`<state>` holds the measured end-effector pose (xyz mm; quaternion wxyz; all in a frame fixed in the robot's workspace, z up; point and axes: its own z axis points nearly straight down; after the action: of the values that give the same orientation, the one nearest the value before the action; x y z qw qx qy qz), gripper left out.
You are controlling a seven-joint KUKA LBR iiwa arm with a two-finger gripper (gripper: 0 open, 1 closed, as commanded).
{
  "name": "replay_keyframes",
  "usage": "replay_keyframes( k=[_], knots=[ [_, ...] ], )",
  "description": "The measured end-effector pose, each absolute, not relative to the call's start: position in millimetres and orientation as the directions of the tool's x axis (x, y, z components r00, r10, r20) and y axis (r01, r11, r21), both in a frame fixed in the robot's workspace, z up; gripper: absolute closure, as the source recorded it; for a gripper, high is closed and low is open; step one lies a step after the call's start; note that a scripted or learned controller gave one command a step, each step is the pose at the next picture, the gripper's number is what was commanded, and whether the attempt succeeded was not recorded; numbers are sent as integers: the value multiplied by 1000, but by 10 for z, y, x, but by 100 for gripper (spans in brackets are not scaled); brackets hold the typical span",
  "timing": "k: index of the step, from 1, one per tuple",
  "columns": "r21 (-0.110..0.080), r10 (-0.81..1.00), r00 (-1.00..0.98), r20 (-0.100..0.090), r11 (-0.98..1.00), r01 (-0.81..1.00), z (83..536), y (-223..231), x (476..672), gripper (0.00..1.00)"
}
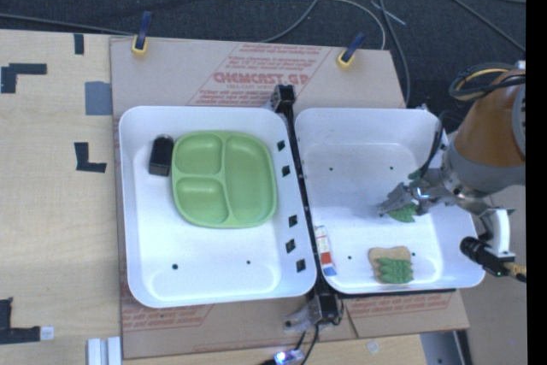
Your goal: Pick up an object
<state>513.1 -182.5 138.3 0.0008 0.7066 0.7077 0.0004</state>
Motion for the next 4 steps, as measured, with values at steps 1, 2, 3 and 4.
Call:
replay_keyframes(
  k=[1,2,3,4],
  knots=[
    [2,1000,-2,-1,2,1000,1810,-1797,5173,100],
    [3,1000,-2,-1,2,1000,2210,-1794,5184,100],
    [0,1000,-7,1,7,1000,2311,-1249,5260,100],
    [-1,1000,-6,1,6,1000,2320,-628,5328,100]
  ],
)
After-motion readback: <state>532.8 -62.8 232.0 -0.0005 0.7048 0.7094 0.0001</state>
